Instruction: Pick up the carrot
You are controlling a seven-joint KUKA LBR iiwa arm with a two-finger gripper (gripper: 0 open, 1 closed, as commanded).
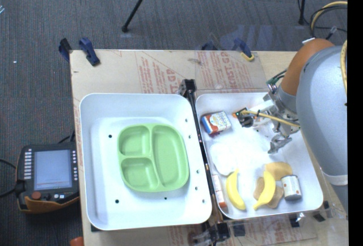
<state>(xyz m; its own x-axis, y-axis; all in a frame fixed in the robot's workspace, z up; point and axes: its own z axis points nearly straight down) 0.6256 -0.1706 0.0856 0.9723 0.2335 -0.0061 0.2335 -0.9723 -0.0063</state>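
The carrot point(219, 193) is a thin orange stick lying along the left wall of the right bin point(309, 151), near its front corner. A yellow banana point(235, 191) lies just to its right. My gripper point(277, 141) hangs over the back right part of that bin, well away from the carrot, up and to the right of it. Nothing shows between the gripper and the bin floor beneath it.
The right bin also holds a small orange and blue box point(216, 123), a white lump point(228, 157), a second banana point(266, 189) on a tan piece point(279, 170), and a small can point(291, 187). The left bin point(93, 126) holds a green divided plate point(153, 157).
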